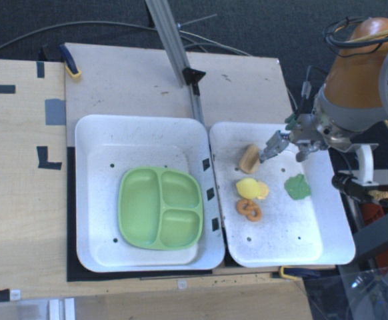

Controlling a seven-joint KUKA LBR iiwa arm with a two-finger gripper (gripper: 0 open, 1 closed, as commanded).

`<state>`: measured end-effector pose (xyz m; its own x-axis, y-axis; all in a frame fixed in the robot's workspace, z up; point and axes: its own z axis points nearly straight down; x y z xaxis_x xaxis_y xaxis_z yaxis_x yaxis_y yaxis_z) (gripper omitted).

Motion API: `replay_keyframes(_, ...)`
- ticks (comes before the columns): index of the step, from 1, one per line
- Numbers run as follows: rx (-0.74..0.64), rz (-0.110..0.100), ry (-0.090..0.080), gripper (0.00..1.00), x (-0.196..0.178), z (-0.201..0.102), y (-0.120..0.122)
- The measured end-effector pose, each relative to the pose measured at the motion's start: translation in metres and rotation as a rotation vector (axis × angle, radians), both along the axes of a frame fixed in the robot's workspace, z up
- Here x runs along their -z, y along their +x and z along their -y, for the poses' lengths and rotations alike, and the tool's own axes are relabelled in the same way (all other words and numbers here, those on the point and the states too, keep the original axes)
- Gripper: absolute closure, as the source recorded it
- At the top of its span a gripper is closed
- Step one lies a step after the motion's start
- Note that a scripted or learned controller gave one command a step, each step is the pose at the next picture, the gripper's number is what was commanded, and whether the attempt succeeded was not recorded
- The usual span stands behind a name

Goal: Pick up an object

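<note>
Over on the left, the left bin is holding a green divided plate, lying flat with its three compartments bare; I would guess it is sitting there as a drop-off spot, kept apart from the clutter. Moving across the shared rim, the right bin is carrying the things to be picked. Nearest the divider, a tan bread-like piece is lying in the upper part, a yellow toy is resting just below it, and an orange pretzel-shaped piece is sitting just beneath that, nearly touching the yellow one. Further right, a green leafy piece is lying on its own, well apart from the other three, which should make it the easier one to reach cleanly.

The gripper is hanging over the upper part of the right bin, between the tan piece and the green one, its two fingers spread apart and nothing lying between them. One fingertip is pointing toward the tan piece, just beside it; whether it is touching I cannot tell. Nothing is lifted yet.
</note>
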<state>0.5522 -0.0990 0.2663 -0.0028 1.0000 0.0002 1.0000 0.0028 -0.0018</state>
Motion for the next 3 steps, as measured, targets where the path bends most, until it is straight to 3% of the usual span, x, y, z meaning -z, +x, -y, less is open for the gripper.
replay_keyframes(1, 0.0, 0.0, 0.0, 0.0, 0.0, 0.0, 0.0)
replay_keyframes(3, 0.002, -0.005, 0.0, 0.0, 0.106, 0.001, -0.019)
